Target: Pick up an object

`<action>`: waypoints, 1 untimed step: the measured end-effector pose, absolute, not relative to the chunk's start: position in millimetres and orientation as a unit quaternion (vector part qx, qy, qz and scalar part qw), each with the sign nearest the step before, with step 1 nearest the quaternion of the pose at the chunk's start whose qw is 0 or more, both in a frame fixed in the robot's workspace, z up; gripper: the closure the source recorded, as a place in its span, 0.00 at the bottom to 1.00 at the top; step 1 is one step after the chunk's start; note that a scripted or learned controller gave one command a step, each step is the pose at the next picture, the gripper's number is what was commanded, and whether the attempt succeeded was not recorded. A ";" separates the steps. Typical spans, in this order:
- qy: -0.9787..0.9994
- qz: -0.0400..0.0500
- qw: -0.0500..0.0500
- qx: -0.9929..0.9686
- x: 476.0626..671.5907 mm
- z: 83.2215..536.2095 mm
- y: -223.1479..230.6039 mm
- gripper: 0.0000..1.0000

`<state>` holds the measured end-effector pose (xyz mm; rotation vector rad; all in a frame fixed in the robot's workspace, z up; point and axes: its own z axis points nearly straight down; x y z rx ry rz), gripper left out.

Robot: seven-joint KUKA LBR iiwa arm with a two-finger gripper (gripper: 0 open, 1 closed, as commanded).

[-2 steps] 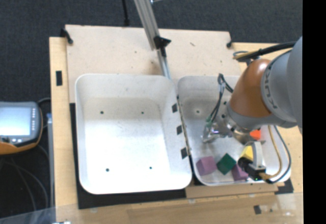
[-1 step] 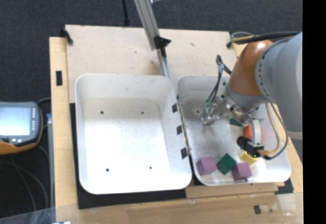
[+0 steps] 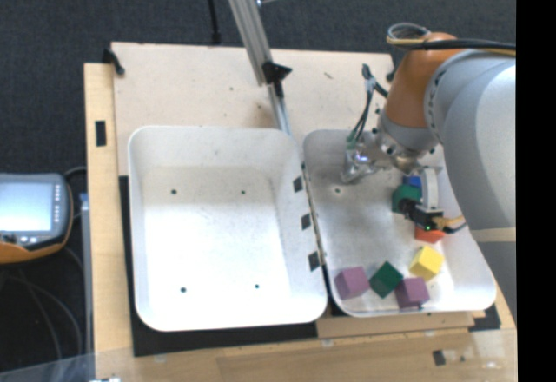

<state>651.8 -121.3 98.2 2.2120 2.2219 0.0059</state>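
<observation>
Gripper point(image 3: 356, 165) sits low over the upper part of the right bin point(image 3: 343, 224); whether it is released or clenched, cannot tell. Nothing visible in its grasp.

Nearest, at the bin's 6 o'clock edge: purple block point(image 3: 351, 281), dark green block point(image 3: 386, 278) and a second purple block point(image 3: 412, 292), close together. Yellow block point(image 3: 426, 261) just at 1 o'clock of these. Farther back, an orange piece point(image 3: 429, 235), then a green and blue piece point(image 3: 407, 194) against the arm point(image 3: 460, 137). Left bin point(image 3: 217, 224) lies at 9 o'clock of the gripper.
</observation>
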 end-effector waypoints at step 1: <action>0.707 0.002 0.005 0.708 624.1 291.1 -181.9 1.00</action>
